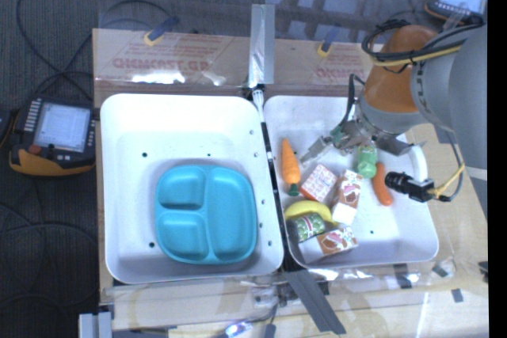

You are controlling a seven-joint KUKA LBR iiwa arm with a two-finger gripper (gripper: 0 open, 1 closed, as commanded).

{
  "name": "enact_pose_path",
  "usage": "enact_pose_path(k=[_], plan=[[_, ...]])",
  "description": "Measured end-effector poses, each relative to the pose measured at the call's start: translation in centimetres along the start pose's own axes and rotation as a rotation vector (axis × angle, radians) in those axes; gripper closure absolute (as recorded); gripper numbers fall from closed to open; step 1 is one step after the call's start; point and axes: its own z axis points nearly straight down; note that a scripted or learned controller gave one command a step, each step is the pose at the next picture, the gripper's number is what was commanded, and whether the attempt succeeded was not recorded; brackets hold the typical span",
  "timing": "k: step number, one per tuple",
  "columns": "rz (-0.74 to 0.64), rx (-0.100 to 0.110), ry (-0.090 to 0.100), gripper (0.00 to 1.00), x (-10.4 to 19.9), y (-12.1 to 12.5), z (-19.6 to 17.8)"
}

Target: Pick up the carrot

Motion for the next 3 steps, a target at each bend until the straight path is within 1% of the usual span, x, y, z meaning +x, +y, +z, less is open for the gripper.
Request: enact_pose_path(k=[1, 2, 3], plan=[[-0.028, 0.010, 0.002, 0.00, -5.2, 0.3, -7.5], [0.292, 0.013, 0.003, 0.00, 1.6, 4.2, -8.0], [0.292, 0.013, 0.002, 0.00, 1.5, 4.2, -8.0]])
